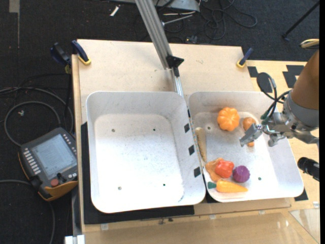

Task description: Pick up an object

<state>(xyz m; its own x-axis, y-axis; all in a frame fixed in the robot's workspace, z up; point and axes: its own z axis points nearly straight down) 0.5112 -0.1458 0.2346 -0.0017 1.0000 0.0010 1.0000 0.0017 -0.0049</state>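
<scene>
- Dark carpet strewn with black cables surrounds my pale wooden counter (132, 65); a grey teach pendant with an orange edge (50, 161) lies on the floor at the counter's left.
- On the counter I see two shallow white plastic bins side by side, and a slanted aluminium rail (155, 27) runs down from the top to the seam between them.
- My left white bin (101, 105) shows bare speckled floor with a few small dark holes.
- My right white bin (284, 172) carries the objects: a small orange toy pumpkin (228, 119) near its upper middle, a smaller orange-brown rounded piece (248, 123) just to the pumpkin's right, a red toy pepper (224, 167) lower down, a purple round toy (241, 174) touching the pepper's right side, and a yellow-orange elongated toy (231, 187) lying beneath both against the near wall.
- A pale tan stick-like piece (201, 144) lies along this bin's left wall.
- The grey arm with its orange section reaches in from the right, and its jaws (259, 133) hang over the bin's upper right part, just beside the orange-brown piece.
- I read the jaws as spread apart, with nothing between them.
</scene>
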